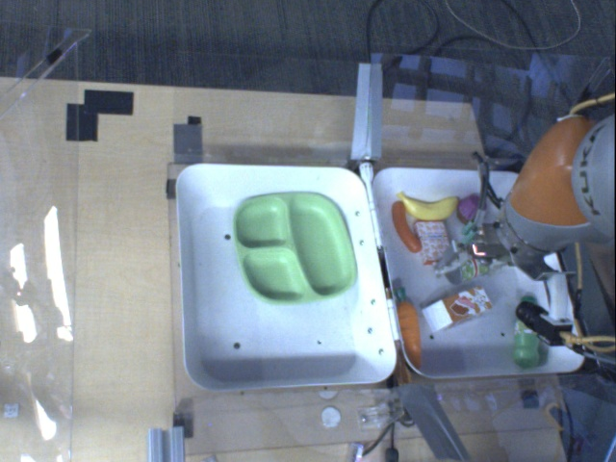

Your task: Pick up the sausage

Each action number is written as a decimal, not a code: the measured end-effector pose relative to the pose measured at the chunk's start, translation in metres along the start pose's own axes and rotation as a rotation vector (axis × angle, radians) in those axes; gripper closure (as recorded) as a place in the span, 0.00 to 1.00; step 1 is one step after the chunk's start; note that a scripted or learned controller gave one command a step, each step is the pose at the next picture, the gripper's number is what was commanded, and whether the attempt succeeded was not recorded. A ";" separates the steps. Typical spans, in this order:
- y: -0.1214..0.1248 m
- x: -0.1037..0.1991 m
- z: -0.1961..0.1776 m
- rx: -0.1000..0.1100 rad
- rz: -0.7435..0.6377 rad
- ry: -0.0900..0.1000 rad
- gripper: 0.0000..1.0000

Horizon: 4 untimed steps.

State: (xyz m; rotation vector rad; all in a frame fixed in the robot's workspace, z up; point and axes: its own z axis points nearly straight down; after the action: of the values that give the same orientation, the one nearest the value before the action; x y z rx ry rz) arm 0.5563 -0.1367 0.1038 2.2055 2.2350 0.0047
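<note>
The sausage (404, 227) is a short red-orange link lying in the right bin (433, 366), near its left wall and just below the banana (429, 205). My gripper (473, 252) hangs over the middle of that bin, to the right of the sausage and apart from it, above a printed snack packet (433, 243). I see nothing of the sausage held at the gripper. The arm's grey and orange wrist (563, 186) covers the bin's right side.
A green divided plate (294, 244) sits in the left bin (207, 354). The right bin also holds a carrot (410, 333) by the left wall, a white and red box (461, 307), a purple item (469, 206) and a green item (527, 347).
</note>
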 end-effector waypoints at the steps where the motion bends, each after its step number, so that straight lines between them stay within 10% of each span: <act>1: 0.038 0.026 0.013 -0.010 -0.188 -0.004 1.00; 3: 0.064 0.012 -0.068 -0.001 -0.137 -0.003 1.00; 4: 0.094 0.018 -0.026 -0.003 -0.401 -0.003 1.00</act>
State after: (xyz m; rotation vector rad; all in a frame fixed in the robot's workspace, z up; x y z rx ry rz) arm 0.6500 -0.1177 0.1304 1.7131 2.6259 0.0039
